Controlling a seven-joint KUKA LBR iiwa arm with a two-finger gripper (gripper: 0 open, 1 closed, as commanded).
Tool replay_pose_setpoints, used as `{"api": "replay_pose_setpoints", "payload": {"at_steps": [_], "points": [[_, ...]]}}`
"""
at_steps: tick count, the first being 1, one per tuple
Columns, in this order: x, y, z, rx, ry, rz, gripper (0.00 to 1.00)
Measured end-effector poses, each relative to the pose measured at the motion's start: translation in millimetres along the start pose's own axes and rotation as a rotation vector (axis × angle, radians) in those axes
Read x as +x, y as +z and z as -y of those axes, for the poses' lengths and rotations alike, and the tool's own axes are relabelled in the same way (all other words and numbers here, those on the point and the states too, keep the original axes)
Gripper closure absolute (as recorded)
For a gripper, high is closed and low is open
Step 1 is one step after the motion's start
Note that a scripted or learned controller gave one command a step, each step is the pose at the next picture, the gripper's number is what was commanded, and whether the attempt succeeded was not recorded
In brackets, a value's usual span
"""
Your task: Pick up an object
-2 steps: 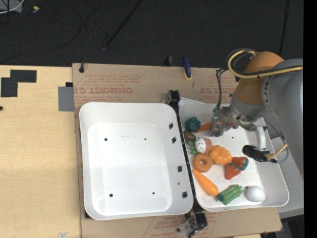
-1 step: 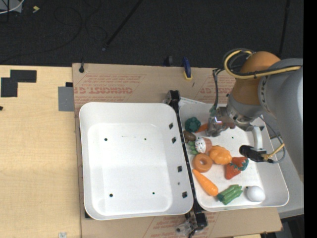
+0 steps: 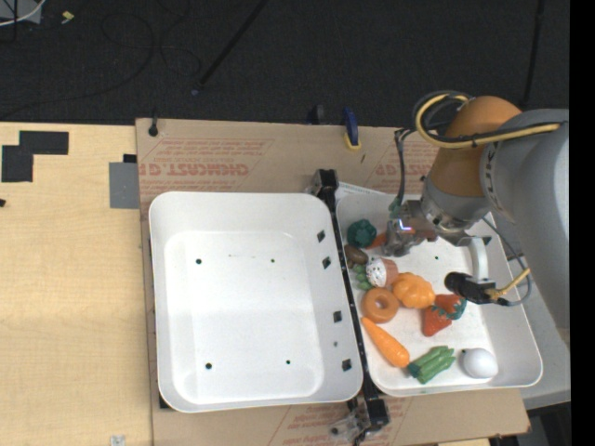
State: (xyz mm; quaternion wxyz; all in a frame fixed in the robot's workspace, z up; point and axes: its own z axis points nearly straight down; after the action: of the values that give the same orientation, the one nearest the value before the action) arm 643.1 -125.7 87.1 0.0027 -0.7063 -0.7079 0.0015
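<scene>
- The gripper (image 3: 402, 238) hangs low over the upper left part of the right bin (image 3: 517, 360); I cannot tell how it is set.
- Just beside it lie a dark teal piece (image 3: 362, 232) and a white speckled egg-like toy (image 3: 376, 271).
- Further down sit a brown doughnut (image 3: 379, 304), an orange pepper (image 3: 414, 292), a strawberry (image 3: 440, 316), a carrot (image 3: 387, 341), a green vegetable (image 3: 430, 363) and a white egg (image 3: 479, 362).
- The left bin (image 3: 177, 379) stands alongside.

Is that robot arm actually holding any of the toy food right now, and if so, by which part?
It cannot be told. The gripper is down in the right bin among the toys, near the teal piece, but no toy is clearly gripped.
</scene>
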Motion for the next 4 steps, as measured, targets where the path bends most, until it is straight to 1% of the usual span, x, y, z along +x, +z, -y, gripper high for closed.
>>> {"api": "replay_pose_setpoints", "payload": {"at_steps": [1,2,3,4], "points": [[8.3,0.0,0.0,0.001,0.0,0.0,1.0],[-6.2,0.1,30.3,0.001,0.003,0.001,1.0],[-7.7,-0.1,34.7,-0.001,0.002,0.001,1.0],[1.0,0.1,41.1,-0.001,0.001,0.001,1.0]]}}
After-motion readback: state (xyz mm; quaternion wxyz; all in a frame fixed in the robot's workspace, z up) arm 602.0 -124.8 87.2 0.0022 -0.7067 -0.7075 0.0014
